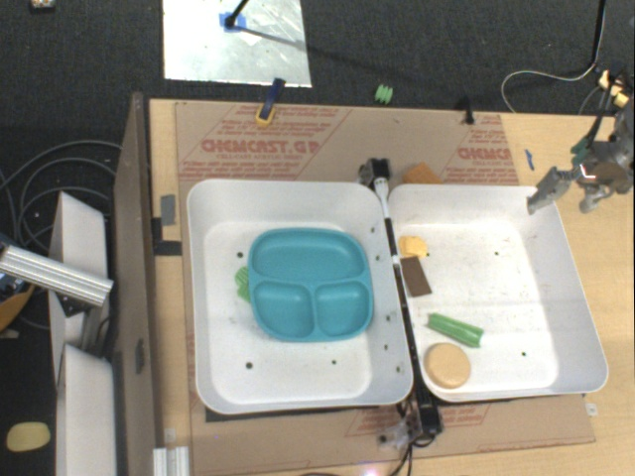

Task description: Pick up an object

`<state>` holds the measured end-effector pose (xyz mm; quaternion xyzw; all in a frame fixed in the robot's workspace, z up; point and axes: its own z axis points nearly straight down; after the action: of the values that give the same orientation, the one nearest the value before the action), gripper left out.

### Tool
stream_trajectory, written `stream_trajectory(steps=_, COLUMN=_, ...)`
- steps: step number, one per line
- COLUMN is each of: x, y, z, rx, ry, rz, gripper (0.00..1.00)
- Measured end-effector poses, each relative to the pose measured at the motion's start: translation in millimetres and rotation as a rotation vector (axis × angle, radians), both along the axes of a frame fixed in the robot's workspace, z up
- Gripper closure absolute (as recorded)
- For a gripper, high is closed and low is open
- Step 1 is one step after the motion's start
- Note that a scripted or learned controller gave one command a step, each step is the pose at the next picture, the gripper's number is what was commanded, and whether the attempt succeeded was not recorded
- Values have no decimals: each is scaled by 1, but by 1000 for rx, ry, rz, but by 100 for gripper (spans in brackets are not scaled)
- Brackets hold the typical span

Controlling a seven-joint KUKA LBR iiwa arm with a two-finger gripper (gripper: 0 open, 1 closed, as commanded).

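Grey metal gripper (568,188) is seen at the right bin's (556,266) far right corner, above the rim; the jaws appear spread, with nothing between them. Well apart, near the bin's front left, a green plastic cylinder (455,329) lies flat. It is judged light, stiff and somewhat slippery, best pinched across its middle.

The end effector (571,186) is a small cluster of pale grey metal parts at the frame's right edge, with a long grey finger (545,190) and a shorter one beside it. Above sits a darker block with what may be an orange-and-white fitting; the blur hides finer detail.
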<state>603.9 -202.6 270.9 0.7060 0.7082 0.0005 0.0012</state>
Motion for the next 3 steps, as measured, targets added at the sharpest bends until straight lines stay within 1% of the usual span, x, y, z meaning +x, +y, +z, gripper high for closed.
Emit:
stream_trajectory(steps=1, x=-61, y=46, z=-82, rx=5, ry=10, rz=-1, gripper=0)
stream_trajectory(steps=2, x=-102, y=90, z=-152, rx=5, ry=9, rz=-1, gripper=0)
stream_trajectory(steps=3, x=-117, y=114, z=-188, rx=2, ry=1, rz=0, gripper=0)
